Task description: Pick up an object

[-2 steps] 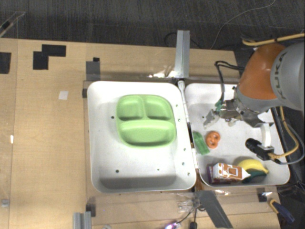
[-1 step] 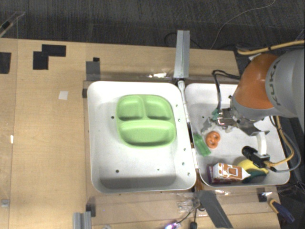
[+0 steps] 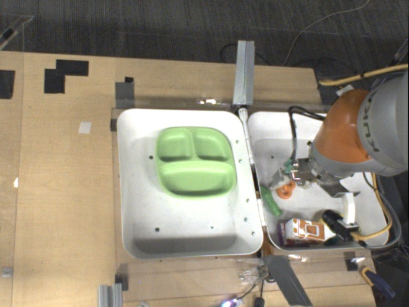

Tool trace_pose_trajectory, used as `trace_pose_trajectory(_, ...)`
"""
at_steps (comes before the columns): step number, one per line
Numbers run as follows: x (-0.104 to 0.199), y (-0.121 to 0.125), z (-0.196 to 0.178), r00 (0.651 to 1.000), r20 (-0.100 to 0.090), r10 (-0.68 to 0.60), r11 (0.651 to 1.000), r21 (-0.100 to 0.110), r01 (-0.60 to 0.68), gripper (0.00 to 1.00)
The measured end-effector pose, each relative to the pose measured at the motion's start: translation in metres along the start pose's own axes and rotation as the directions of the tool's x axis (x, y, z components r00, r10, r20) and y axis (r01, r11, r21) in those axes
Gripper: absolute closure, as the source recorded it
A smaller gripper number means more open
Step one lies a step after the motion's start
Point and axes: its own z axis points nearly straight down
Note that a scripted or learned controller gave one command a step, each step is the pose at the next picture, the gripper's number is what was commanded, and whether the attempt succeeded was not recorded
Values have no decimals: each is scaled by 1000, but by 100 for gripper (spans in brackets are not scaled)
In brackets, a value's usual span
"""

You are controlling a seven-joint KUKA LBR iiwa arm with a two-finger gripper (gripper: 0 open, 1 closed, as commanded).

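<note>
My gripper (image 3: pixel 291 175) hangs low over the left part of the right bin (image 3: pixel 271 136), under the orange band of the wrist. A small orange object (image 3: pixel 285 190) lies just below and in front of it, very close or touching; I cannot tell which. A green object (image 3: pixel 271 204) lies along the bin's left wall beside the orange one. A brown box with a printed label (image 3: pixel 305 231) rests against the bin's front wall. I see nothing lifted off the bin floor.
The left bin (image 3: pixel 137 190) holds a green divided plate (image 3: pixel 194 161), which sits toward the back. A metal divider post (image 3: pixel 244 75) stands between the bins at the back. The arm covers much of the right bin's right side.
</note>
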Motion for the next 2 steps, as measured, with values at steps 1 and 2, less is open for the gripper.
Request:
trace_pose_trajectory(1,-6,43,-20,995,-3,-97,995,16,97,0)
trace_pose_trajectory(2,-1,-6,0,996,0,-84,996,1,84,0)
